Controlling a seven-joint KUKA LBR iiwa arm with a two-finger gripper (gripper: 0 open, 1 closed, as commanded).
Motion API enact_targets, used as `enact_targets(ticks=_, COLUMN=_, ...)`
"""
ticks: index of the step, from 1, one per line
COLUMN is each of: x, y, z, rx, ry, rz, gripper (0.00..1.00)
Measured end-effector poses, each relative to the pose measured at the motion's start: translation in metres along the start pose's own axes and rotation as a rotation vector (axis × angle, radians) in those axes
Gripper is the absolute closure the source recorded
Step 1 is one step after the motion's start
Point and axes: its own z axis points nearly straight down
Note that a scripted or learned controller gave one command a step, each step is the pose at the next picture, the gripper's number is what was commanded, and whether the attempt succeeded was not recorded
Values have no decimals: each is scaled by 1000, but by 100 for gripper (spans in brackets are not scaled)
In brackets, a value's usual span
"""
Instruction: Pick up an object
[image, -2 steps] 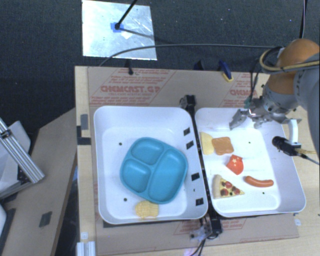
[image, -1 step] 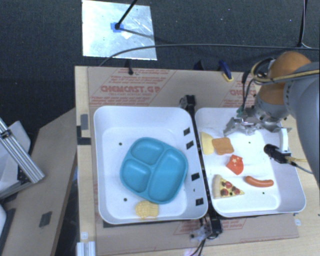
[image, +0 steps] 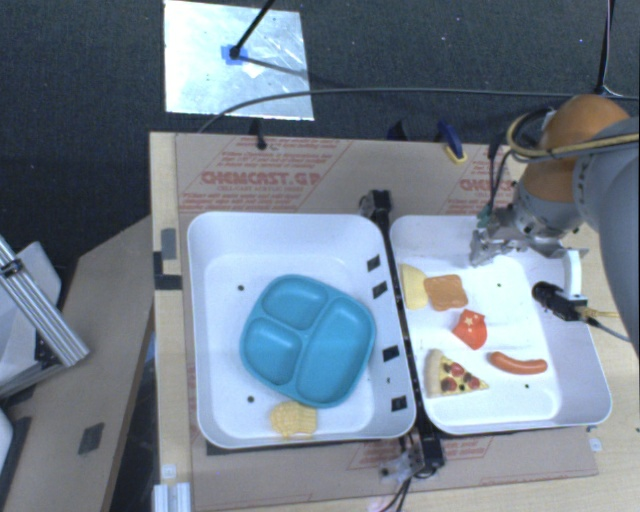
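The pincer (image: 487, 245) hung low over the far corner of the right bin (image: 585, 385), at the end of the grey arm (image: 600, 190). Nothing could be seen in it, and it was too small and dark in the picture to tell if it was wide or narrow.

The toy foods lay in the same bin, all nearer the camera than the pincer. The closest was a brown toast piece (image: 446, 292), just in front of the pincer and a little to its left as the camera saw it. Touching that was a pale yellow piece (image: 412, 287). Further off lay a red strawberry (image: 471, 329), a sausage (image: 517, 364) and a pizza slice (image: 452, 375).

The toast looked like the easiest one to grab. It was probably light, hard plastic, and maybe a bit slippery. It was flat, so the pincer would likely have to pinch it across its two side edges. The yellow piece sat tight against one side, so that could get in the way.

The sausage was round and might roll. Pinching it across the middle seemed best.
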Motion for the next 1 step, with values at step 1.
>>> enact_targets(ticks=1, x=-9, y=7, z=-53, rx=0, ry=0, rz=4, gripper=100)
